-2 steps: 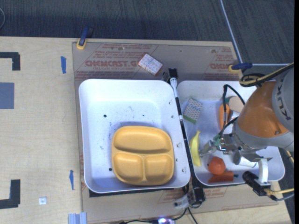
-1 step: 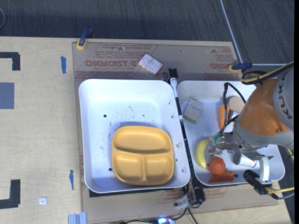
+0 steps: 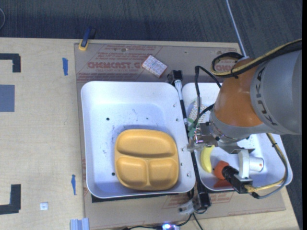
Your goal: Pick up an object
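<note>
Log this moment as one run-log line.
arm: over right bin | yellow tray: left bin | banana, orange object: right bin

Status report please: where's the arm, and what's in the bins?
Gripper low in right bin, above yellow banana. Orange-red item and white cup beside it. Yellow divided plastic tray in left bin.

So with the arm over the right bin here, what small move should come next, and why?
Probably a short descent toward the banana: the arm hangs over the right bin, with the banana just below its wrist beside an orange item, and nothing is visibly held.
</note>
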Controlling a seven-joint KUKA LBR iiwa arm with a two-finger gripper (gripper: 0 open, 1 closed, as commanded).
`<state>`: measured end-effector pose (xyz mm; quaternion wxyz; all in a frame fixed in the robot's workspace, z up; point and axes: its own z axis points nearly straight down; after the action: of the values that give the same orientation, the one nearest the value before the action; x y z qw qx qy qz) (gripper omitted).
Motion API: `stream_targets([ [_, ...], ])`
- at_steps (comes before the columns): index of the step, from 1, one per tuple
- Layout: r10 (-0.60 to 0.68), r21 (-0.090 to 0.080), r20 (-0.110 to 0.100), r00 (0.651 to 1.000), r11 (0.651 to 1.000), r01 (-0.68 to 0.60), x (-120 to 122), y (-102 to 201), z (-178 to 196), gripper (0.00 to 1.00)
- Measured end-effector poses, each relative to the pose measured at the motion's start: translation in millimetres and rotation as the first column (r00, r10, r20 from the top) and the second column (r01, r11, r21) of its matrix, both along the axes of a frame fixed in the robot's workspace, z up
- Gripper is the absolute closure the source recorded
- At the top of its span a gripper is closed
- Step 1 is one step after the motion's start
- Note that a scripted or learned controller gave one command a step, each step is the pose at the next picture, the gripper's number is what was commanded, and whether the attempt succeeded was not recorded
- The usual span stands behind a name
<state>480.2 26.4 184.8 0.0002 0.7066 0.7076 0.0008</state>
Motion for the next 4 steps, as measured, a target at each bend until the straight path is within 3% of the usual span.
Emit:
stream_targets([
  [1, 0.000, 0.000, 0.000, 1.000, 1.000, 0.000, 0, 0, 0, 0.00],
  [2, -0.002, -0.002, 0.000, 1.000, 1.000, 0.002, 49, -60, 0, 0.00],
  [3, -0.001, -0.002, 0.000, 1.000, 1.000, 0.001, 74, -114, 0, 0.00],
  [4, -0.001, -0.001, -0.001, 1.000, 1.000, 0.001, 76, -130, -98, 0.00],
])
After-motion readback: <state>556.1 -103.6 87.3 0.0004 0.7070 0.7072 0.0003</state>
